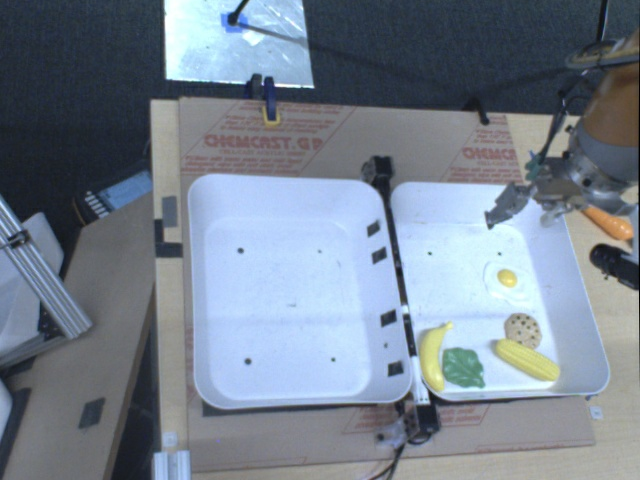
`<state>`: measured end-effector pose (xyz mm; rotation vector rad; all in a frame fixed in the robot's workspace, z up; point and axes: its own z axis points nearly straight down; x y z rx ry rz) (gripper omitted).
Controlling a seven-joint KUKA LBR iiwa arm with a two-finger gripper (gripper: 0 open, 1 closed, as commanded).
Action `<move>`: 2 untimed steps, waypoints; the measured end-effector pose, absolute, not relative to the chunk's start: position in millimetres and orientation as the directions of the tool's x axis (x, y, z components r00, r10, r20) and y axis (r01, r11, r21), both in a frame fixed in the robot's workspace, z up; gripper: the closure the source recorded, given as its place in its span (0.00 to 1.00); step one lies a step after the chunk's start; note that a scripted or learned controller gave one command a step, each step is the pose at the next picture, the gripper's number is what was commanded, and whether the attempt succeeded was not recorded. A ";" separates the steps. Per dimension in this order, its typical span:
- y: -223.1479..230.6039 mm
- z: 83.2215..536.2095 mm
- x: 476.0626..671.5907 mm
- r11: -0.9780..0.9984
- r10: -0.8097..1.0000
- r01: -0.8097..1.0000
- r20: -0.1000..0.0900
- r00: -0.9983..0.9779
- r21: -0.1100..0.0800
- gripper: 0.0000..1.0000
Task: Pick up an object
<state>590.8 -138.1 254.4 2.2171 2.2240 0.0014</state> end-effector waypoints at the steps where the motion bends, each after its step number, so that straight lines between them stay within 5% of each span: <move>1: -71.3 381.1 589.7 0.012 1.000 1.000 0.000 -0.012 0.018 0.00; 2: -27.2 450.0 554.1 0.010 1.000 1.000 0.001 -0.010 0.011 0.00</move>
